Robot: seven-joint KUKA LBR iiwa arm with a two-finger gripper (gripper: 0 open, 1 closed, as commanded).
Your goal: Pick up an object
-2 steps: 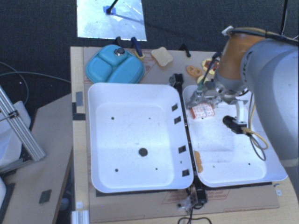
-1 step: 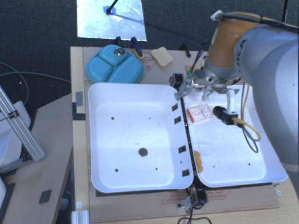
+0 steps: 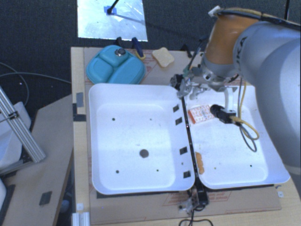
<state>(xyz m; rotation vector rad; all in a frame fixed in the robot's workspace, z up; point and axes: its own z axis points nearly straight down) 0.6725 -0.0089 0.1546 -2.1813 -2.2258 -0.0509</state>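
Observation:
My gripper [image 3: 187,86] hangs over the far left corner of the right bin [image 3: 244,173], close to the divider between the bins. Just below and to the right of it, a small red and white box [image 3: 199,114] lies flat on the right bin's floor. A small brown piece [image 3: 199,163] rests against that bin's left wall, nearer the front. In the left bin [image 3: 101,126] lies a dark round disc [image 3: 144,153]. The grey arm with its orange band [image 3: 225,41] covers the right bin's far right part.
Behind the bins, a teal divided dish [image 3: 115,66], a blue clamp [image 3: 138,46] and a tan sponge [image 3: 163,57] sit on the bench. A yellow cable [image 3: 249,131] loops from the wrist over the right bin. Metal framing [image 3: 19,131] stands at the left.

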